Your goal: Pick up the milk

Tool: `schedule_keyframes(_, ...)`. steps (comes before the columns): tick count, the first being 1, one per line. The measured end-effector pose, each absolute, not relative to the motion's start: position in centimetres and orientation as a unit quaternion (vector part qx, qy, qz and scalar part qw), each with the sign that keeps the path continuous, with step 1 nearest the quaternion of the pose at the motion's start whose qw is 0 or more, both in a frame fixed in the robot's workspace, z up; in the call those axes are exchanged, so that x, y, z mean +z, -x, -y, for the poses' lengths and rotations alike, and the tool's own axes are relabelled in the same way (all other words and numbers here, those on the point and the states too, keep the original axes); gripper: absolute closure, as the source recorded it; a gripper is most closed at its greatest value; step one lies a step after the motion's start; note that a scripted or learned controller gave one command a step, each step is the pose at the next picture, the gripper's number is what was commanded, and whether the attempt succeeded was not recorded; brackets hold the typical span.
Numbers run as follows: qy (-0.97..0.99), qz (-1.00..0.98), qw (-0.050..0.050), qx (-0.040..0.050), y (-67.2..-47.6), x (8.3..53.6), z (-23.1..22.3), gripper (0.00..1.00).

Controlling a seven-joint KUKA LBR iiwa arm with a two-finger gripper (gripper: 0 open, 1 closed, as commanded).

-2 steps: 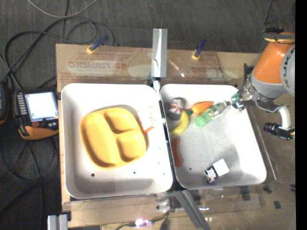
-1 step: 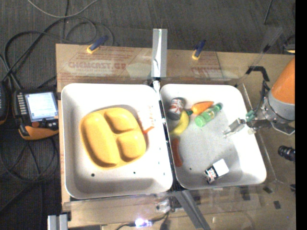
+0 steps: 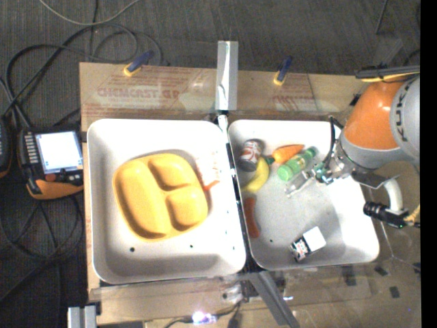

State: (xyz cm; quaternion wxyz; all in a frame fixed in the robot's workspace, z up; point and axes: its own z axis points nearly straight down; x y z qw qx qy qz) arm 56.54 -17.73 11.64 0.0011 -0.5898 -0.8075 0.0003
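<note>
Nearest the camera, at the bottom of the right bin point(image 3: 355, 251), lies a small white milk carton point(image 3: 309, 242) w/ a dark end, on its side, well apart from everything else. Same bin, upper left: a soda can point(image 3: 248, 152), banana point(image 3: 258, 175), carrot point(image 3: 289, 152) and green bottle point(image 3: 296, 162) bunched close together; a reddish strip point(image 3: 251, 221) sits by the left wall. Jaws point(image 3: 311, 177) sit low just beside the green bottle's lower end, far from the milk; can't tell if they're spread or closed. Left bin point(image 3: 102, 251) holds 1 yellow tray point(image 3: 162, 194) w/ 3 sections, plus a white-and-orange wrapper point(image 3: 210, 171) at its right edge. Print on the desk point(image 3: 136, 91) behind the bins is too faint to read. A small screen point(image 3: 59, 150) and cables lie on dark carpet, left.
</note>
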Motion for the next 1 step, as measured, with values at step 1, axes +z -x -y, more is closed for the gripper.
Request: schedule_keyframes(1,0.650,0.760,0.001,-0.0001,-55.48,10.82,20.92,0.00)
